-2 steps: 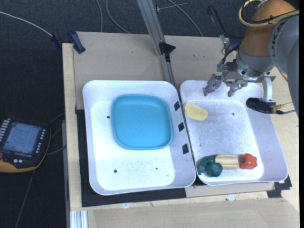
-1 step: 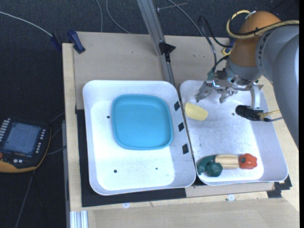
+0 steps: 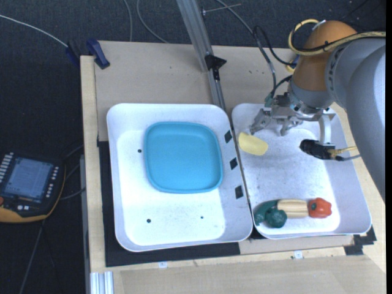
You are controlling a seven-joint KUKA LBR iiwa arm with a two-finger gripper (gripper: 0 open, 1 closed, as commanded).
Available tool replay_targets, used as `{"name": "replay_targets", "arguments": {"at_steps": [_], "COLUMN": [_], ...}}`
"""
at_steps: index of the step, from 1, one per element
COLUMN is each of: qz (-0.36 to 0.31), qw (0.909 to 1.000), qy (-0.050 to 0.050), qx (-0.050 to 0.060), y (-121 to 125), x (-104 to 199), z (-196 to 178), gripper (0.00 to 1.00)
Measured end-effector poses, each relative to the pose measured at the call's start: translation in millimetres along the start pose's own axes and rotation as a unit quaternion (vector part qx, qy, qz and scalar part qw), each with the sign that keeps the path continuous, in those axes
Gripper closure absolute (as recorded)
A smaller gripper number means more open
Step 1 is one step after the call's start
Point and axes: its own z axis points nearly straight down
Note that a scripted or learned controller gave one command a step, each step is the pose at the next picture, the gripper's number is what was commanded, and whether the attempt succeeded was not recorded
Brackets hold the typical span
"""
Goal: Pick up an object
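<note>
My gripper (image 3: 273, 125) hangs over the back of the right bin (image 3: 343, 182), its fingers spread open with nothing between them. A pale yellow piece (image 3: 252, 144) lies on the bin floor just below and to the left of the left fingertip, apart from it. Along the bin's front edge sit a green object (image 3: 271, 216), a tan cylinder (image 3: 293, 208) and a red object (image 3: 319, 207), touching in a row. The grey arm with its orange band (image 3: 318, 54) reaches in from the upper right.
The left bin (image 3: 122, 164) holds a blue square plate (image 3: 182, 156). A metal pole (image 3: 199, 26) slants down to the divider between the bins. A black fitting with a yellow cable (image 3: 318, 148) juts from the wrist over the right bin. A handheld pendant (image 3: 27, 182) lies off the bench at left.
</note>
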Motion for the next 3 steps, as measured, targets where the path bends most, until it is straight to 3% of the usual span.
{"name": "replay_targets", "arguments": {"at_steps": [1, 3], "qz": [0.0, 0.0], "qw": [1.0, 1.0], "qy": [0.0, 0.0], "qx": [-0.002, -0.004], "y": [0.8, -3.4], "x": [0.1, 1.3], "z": [-12.0, -123.7], "gripper": [1.0, 1.0]}}
